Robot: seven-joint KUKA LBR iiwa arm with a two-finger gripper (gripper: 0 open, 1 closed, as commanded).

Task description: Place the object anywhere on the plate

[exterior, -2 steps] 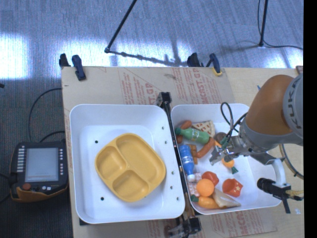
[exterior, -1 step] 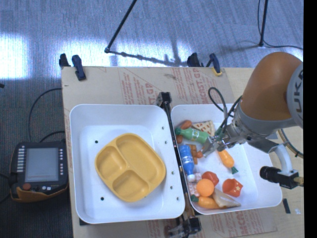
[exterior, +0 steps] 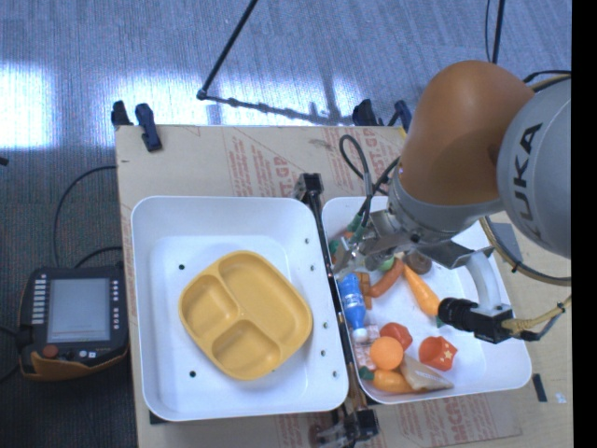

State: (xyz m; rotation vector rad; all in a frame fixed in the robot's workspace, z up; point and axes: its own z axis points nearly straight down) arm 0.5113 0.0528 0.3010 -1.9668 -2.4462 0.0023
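Right bin (exterior: pixel 508 367): arm hides claw (exterior: pixel 366 243), grip perhaps unreadable; plate (exterior: pixel 244 314) bare.

Yellow three-compartment plate (exterior: pixel 245 315), lying flat and tilted askew at the centre of the left bin, its compartments bare, toy foods including a carrot (exterior: pixel 421 292), blue bottle (exterior: pixel 352 300), orange ball (exterior: pixel 386 353), heaped in the right bin

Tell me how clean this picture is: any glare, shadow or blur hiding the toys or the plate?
Camera view: bright window glare streaks the floor behind the bench, not the bins. The yellow plate in the left bin is evenly lit and sharp. The arm covers the upper part of the right bin; the toys below, such as the orange ball, stay clear.
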